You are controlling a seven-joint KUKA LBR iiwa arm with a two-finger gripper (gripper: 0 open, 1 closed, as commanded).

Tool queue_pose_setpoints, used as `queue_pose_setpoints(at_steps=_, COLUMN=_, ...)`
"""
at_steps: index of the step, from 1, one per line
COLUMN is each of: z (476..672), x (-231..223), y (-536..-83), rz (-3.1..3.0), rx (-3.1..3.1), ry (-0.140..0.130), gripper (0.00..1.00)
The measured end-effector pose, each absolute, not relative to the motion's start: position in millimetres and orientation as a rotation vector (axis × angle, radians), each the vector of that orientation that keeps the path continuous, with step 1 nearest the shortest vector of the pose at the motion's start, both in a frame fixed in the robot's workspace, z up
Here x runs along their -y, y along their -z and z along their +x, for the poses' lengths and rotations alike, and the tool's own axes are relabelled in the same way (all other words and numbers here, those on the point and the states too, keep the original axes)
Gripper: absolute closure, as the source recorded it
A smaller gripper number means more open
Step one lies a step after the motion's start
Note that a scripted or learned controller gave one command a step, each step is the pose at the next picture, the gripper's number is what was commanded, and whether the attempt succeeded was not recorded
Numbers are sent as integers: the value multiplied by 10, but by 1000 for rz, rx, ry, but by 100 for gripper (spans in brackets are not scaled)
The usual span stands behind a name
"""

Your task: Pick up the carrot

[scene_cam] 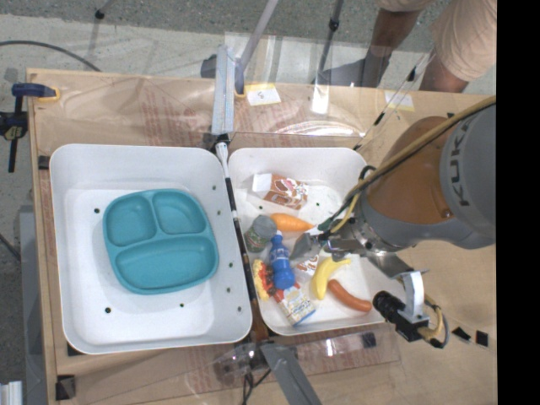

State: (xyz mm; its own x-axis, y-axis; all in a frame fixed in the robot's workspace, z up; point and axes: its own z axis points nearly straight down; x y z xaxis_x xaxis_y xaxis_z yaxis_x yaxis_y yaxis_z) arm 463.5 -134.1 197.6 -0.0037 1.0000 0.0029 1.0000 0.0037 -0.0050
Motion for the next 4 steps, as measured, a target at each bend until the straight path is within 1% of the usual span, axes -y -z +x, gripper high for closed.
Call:
queue_pose_setpoints(at_steps=1, z=5635, x=1507, y=-1861, rz=-2220, rx=2220, ry=-2, gripper=0)
queue_pose_setpoints(at_steps=2, z=5685, x=1461, y=-1152, rz=-2006, rx=2417, ry=-1, gripper=0)
queue_pose_setpoints(at_steps=3, z=6204, x=1372, y=-836, rz=-1859, rx=2510, ry=-21, gripper=0)
queue_pose_setpoints(at_steps=4, z=6229, x=1378, y=-962, rz=-1859, rx=2518, ry=-14, gripper=100)
